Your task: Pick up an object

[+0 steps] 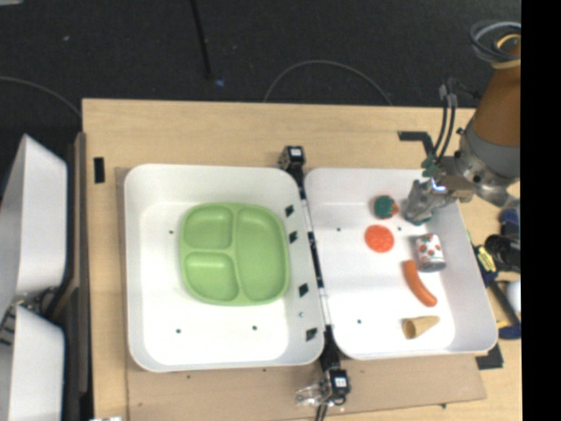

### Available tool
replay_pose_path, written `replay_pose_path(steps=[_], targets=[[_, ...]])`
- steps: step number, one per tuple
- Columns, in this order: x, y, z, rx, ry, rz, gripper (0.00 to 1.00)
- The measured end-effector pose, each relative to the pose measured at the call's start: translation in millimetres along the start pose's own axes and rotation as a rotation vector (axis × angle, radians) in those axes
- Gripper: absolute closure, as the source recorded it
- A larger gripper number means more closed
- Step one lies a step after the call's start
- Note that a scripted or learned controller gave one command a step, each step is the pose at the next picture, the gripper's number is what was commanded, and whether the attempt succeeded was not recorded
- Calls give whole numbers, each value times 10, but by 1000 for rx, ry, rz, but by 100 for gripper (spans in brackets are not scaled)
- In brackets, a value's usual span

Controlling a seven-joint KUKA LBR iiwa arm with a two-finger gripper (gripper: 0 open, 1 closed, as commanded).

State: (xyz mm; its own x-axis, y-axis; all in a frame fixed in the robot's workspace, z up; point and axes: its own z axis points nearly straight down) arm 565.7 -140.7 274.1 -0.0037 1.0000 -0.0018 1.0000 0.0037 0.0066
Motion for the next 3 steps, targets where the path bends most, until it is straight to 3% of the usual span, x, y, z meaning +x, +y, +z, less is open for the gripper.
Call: replay_pose_path(steps=[3], targets=[[1628, -300, 307, 7, 3, -3, 100]])
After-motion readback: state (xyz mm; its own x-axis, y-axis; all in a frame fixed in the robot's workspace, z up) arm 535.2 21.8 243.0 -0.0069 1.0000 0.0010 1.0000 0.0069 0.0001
